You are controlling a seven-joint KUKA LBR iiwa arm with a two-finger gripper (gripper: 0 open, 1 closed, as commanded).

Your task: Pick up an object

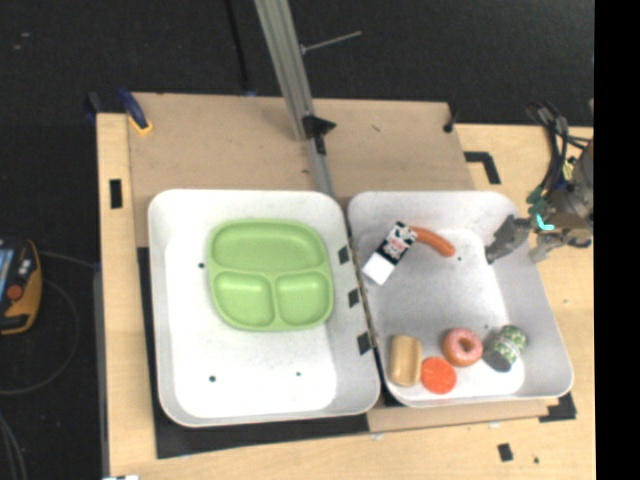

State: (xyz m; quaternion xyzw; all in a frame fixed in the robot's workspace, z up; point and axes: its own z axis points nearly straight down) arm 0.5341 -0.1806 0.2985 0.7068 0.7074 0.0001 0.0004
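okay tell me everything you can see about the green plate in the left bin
The green plate is a light green divided tray with rounded corners, matte like plastic. It has three compartments: one wide one across the far side and two smaller ones side by side nearer the camera. All three look bare. It lies flat on the floor of the left bin, toward its far half, turned slightly askew to the bin's walls. Nothing else touches it; the gripper is over at the right bin's far right edge.

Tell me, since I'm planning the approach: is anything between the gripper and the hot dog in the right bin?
Nothing visible. The gripper sits at the right bin's upper right edge, and the hot dog lies to its left across bare bin floor. The small black-and-white box lies on the hot dog's far side.
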